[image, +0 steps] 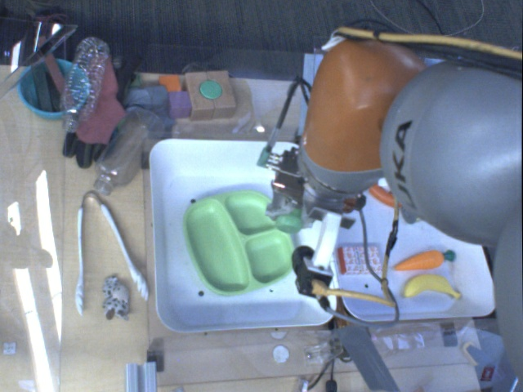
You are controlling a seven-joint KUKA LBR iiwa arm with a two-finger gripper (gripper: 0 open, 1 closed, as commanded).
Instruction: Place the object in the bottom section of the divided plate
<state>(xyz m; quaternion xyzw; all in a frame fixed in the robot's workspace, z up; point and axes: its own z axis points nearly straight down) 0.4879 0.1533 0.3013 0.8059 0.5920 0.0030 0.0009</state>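
Note:
A light green divided plate (214, 247) lies in the left white bin (167, 219). It has one long section on the left and two smaller ones on the right. My gripper (283, 209) hangs over the plate's right rim, between the two small sections, under the orange wrist band. A small green patch (288, 222) shows just below the gripper; I cannot tell whether it is a held thing or the plate's rim. In the right bin (478, 300) lie an orange carrot (423, 260), a yellow banana (431, 287) and a red-and-white box (359, 259).
The arm covers most of the right bin. Left of the bins lie white tongs (114, 239), a small spotted toy (116, 296), a clear bottle (122, 153), dark gloves (91, 125) and a blue bowl (41, 88). Blocks (204, 92) sit behind the left bin.

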